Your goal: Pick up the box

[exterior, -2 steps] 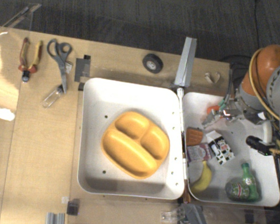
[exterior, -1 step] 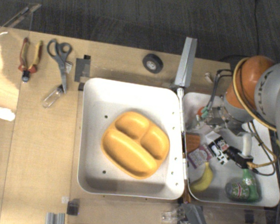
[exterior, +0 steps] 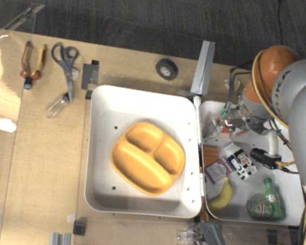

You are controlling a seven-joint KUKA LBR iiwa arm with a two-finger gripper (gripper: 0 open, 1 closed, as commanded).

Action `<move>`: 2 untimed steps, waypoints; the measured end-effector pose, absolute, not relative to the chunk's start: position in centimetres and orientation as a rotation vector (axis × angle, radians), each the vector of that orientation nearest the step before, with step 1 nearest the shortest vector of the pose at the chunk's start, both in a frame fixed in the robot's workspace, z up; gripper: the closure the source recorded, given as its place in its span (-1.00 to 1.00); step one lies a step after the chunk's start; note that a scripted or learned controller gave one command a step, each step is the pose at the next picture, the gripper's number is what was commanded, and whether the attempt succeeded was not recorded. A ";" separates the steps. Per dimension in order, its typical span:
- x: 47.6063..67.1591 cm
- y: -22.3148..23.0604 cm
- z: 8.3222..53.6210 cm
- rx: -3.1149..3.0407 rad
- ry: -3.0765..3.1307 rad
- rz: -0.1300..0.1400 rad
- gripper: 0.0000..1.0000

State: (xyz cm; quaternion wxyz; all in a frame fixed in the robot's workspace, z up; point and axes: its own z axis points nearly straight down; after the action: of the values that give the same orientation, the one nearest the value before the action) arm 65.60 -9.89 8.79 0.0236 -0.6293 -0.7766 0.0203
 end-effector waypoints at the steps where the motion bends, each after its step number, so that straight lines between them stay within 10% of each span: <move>1: 65.7 -10.5 9.9 -1.956 -2.417 0.068 1.00; 2: 60.4 -5.0 18.7 -1.520 -2.759 -0.008 1.00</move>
State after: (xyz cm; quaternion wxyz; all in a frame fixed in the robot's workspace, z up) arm 60.43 -4.99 18.71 -0.0041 -0.4825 -0.8759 -0.0025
